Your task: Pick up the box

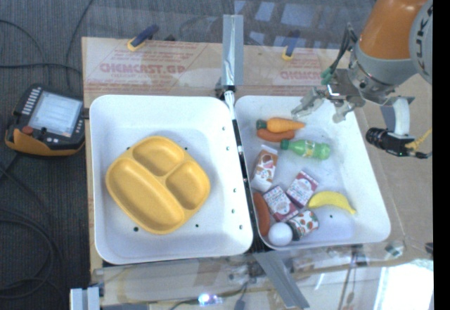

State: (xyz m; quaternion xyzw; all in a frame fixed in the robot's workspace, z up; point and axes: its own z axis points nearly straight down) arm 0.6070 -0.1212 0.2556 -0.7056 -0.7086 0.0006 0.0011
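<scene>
Three boxes (281, 201) in right bin (365, 161)

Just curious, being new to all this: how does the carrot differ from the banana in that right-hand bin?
The carrot is orange and fairly straight; the banana is yellow and curved. The carrot lies at the bin's far end, close under the gripper; the banana lies nearer the camera, by the right wall. Both lie flat in the same white bin.

The claw (325, 103) hangs open over the right bin's (371, 182) far edge, above a carrot (280, 124) and green bottle (307, 149).
</scene>
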